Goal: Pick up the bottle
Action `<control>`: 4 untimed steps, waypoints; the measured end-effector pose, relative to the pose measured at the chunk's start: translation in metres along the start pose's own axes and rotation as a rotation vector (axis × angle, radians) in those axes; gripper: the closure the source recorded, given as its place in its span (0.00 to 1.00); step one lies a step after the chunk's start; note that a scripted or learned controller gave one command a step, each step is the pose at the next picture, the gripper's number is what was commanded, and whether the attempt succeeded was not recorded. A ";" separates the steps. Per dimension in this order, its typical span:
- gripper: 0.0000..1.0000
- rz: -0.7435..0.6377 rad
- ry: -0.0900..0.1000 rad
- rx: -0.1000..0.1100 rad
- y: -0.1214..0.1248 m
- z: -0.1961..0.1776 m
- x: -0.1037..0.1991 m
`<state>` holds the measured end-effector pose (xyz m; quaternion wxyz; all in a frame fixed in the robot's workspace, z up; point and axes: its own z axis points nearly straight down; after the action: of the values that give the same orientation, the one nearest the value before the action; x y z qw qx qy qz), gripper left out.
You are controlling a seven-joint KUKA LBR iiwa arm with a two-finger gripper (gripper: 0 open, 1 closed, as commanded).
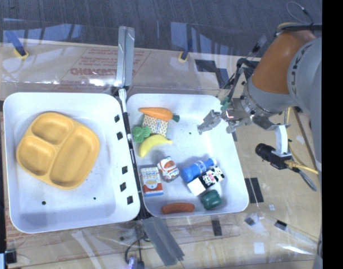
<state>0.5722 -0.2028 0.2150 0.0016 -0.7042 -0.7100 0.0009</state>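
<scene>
Camera view looks down on my two white bins. My gripper point(208, 122) hangs over the upper right part of the right bin point(234, 150), fingers spread apart with nothing between them. The bottle point(195, 169), blue with a white cap, lies on its side in the lower half of that bin, well apart from my fingers; its long axis runs at a slant, cap toward the upper right, base toward the lower left. A black-and-white carton point(213, 177) is just beside it, and a red-and-white can point(168, 168) lies to its left. The left bin point(14, 206) holds a yellow divided plate point(56, 149).
</scene>
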 end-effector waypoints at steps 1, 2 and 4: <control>0.00 -0.257 0.000 -0.001 -0.043 0.124 0.002; 1.00 -0.260 -0.001 -0.001 -0.042 0.114 0.002; 0.00 -0.634 -0.004 -0.004 -0.050 0.079 -0.007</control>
<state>0.5225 -0.2103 0.1362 -0.0011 -0.4475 -0.8943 0.0002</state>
